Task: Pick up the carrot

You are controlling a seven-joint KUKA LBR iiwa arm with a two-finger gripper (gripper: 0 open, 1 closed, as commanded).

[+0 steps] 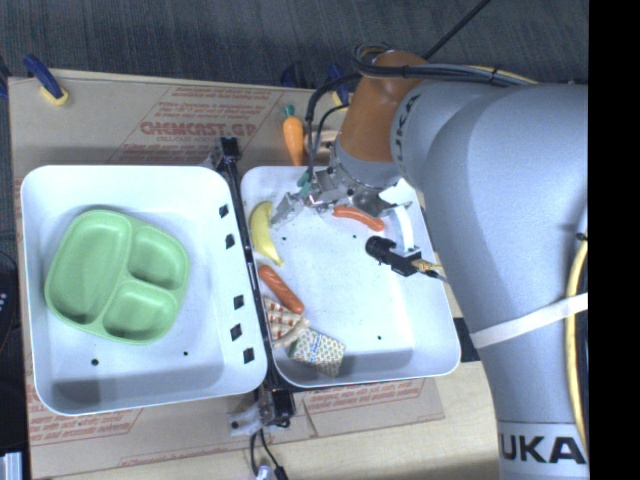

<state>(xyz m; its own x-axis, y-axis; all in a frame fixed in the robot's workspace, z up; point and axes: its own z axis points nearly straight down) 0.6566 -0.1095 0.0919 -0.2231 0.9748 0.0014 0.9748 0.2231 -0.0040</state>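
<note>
The carrot (291, 138), orange with a green top, lies on the cardboard just behind the right bin's (420, 358) back left corner, outside the bin. My gripper (296, 198) hangs over the back left part of the right bin, a short way in front of the carrot and not touching it. Its fingers stand open with nothing between them. A yellow banana (262, 232) lies just below the gripper along the bin's left wall.
A small orange-red piece (358, 217) lies under the wrist in the right bin. A sausage (280, 288), a waffle-like piece (285, 326) and a patterned packet (320, 350) lie toward the front left. The left bin (130, 383) holds a green divided plate (118, 275).
</note>
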